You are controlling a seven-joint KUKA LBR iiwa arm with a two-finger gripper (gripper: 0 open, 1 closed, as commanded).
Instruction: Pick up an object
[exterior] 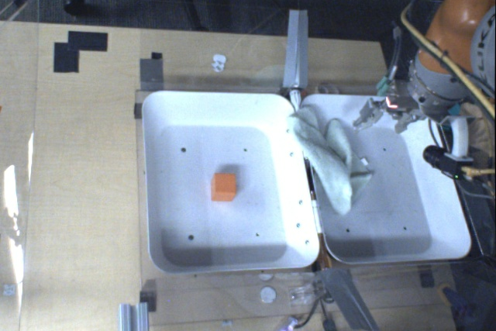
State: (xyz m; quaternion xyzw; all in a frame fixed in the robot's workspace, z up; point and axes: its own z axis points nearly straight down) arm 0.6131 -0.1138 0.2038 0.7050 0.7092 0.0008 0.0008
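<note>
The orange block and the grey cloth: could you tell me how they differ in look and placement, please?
The orange block is small, rigid and cube-like; the grey cloth is larger, soft and crumpled. The block sits alone near the middle of the left bin; the cloth lies in the right bin, draped against the divider. Both rest untouched, apart from the gripper.

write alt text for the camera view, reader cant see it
The robot arm's gripper hangs open over the far edge of the right bin, holding nothing, beside a crumpled grey cloth draped against the divider. A small orange cube sits alone in the left bin.
</note>
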